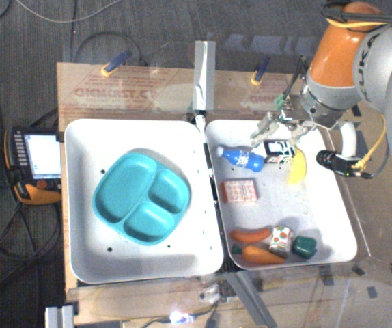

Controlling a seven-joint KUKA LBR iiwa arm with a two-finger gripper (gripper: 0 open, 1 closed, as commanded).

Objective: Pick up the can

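Note:
The can (pixel 281 238) is small and white with red and green print. It lies near the front of the right bin (pixel 332 203), between an orange sausage (pixel 249 235) and a dark green object (pixel 304 247). My gripper (pixel 276 132) hangs over the back of that bin, far from the can. Its fingers are spread open above a small black-and-white item (pixel 278 149), and nothing is gripped between them.
Under the gripper lie a blue bottle (pixel 242 158) and a yellow banana (pixel 296 168). A pink box (pixel 240 191) sits mid-bin, and a carrot (pixel 262 255) lies at the front. The left bin (pixel 87 251) holds a teal divided plate (pixel 141 196).

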